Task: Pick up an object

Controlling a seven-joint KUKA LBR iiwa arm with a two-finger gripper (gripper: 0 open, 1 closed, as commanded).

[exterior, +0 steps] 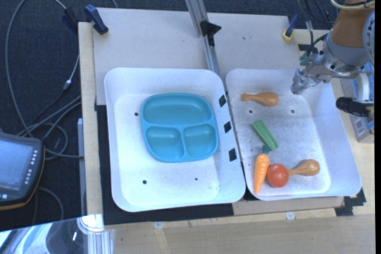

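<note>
Drumstick point(261, 98) just left of claw point(299, 83), nearest for grabbing; carrot point(261, 172), tomato point(277, 175) well below. Claw state: cannot tell, nothing visibly gripped.

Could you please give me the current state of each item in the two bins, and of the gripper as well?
Blue divided plate: lying flat in the left bin, compartments bare.
Upper drumstick: lying in the right bin, apart from the rest.
Green block: lying flat, slanted.
Carrot: lying, touching the tomato.
Tomato: resting between carrot and lower drumstick.
Lower drumstick: lying against the tomato.
Gripper: over the right bin's upper edge, holding nothing visible.
</note>
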